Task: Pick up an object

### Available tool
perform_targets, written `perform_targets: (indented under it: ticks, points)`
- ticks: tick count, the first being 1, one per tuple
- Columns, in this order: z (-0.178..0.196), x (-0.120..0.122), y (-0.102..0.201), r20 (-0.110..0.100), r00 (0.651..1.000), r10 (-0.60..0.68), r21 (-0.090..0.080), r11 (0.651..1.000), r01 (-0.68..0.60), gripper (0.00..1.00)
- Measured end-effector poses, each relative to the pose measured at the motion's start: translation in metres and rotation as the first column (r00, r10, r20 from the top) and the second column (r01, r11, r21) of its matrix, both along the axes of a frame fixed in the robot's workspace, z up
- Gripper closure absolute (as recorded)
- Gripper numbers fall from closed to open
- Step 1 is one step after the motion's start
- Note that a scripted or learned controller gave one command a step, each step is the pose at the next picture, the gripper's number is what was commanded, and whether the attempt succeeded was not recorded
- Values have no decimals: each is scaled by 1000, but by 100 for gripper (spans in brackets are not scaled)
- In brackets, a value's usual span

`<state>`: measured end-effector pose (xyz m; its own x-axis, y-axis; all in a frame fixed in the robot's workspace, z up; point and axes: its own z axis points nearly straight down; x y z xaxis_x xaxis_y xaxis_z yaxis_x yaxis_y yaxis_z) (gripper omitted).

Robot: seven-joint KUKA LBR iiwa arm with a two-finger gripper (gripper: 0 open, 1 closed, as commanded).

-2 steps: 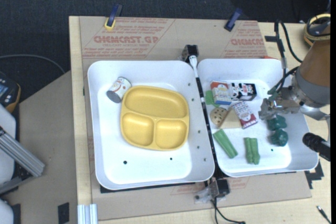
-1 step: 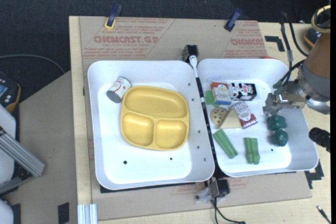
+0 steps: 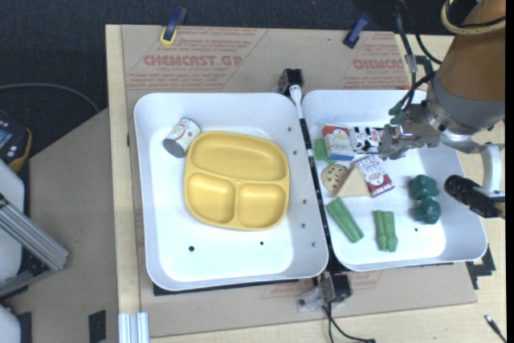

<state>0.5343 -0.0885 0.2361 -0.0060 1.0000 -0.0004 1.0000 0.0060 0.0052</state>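
Grey arm (image 3: 474,68) over right bin (image 3: 458,245), fingers (image 3: 395,139) (grip state unclear) above small packets (image 3: 374,173), yellow tray (image 3: 237,179) left.

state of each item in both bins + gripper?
Yellow divided plate: upright, compartments bare, left bin.
Small can: on its side, beside the plate.
Red-white packet: flat, right bin.
Green pods: lying flat.
Gripper: low over the right bin, above the packets.
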Motion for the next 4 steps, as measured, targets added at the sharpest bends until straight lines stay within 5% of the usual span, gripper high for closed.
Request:
perform_targets:
  ticks: [3, 4]
  points:
    - [-3, 74, 129, -1, 1000, -2, 0, 1000, 2, 100]
    - [-4, 68, 120, -8, 1000, -7, 0, 1000, 7, 100]
